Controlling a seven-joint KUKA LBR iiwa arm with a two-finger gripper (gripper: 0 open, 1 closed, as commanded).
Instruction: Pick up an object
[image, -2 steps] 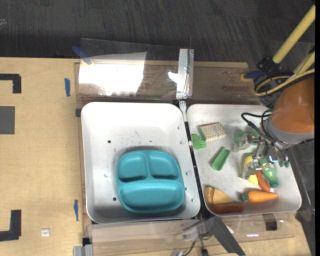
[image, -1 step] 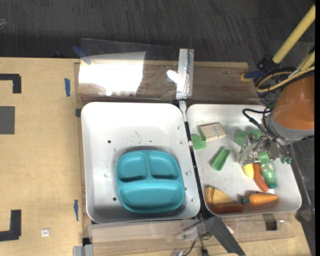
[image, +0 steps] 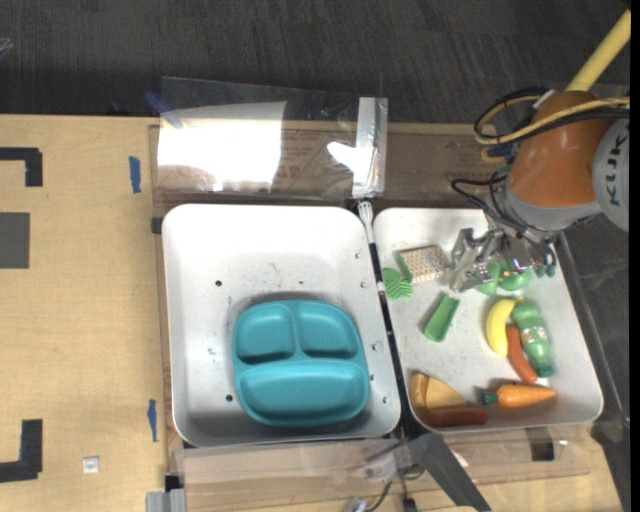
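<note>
The tool (image: 478, 262) hangs low over the right bin (image: 585, 345), just beside a small waffle piece (image: 424, 262), and I cannot tell its state. Below it lie a green cylinder (image: 440, 316), a banana (image: 497, 325) and a carrot (image: 520, 396). A teal divided tray (image: 298, 360) sits in the left bin (image: 200, 260); no writing is readable.

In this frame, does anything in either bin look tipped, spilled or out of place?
Nothing stands out. The teal tray lies flat in the left bin; the toy food, such as the banana and carrot, lies loose inside the right bin.
</note>
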